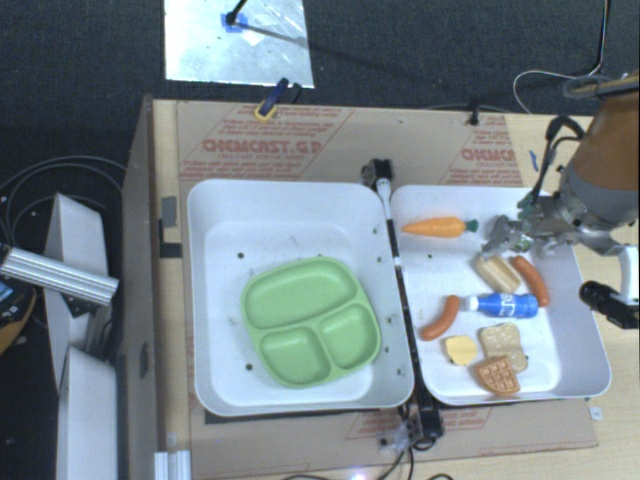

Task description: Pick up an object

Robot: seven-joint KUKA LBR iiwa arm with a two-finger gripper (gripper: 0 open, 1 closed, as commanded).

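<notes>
The right bin (585, 363) holds several toy foods. An orange carrot (438, 227) lies at its far left. A tan bun (496, 271) and a red sausage (531, 279) lie side by side at mid-right. A blue bottle (505, 305) rests below them, and another sausage (439, 317) lies to its left. At the near edge lie a yellow cheese piece (461, 349), a cracker (502, 338) and a waffle (498, 375). My gripper (508, 238) hovers at the bin's far right, just above the bun and to the right of the carrot, with nothing seen in it.
The left bin (215, 218) holds a green divided plate (310, 320). A black divider (395, 258) runs between the bins. The arm's orange band (605, 153) is above the right bin's far corner. A black clamp (610, 303) juts in at the right.
</notes>
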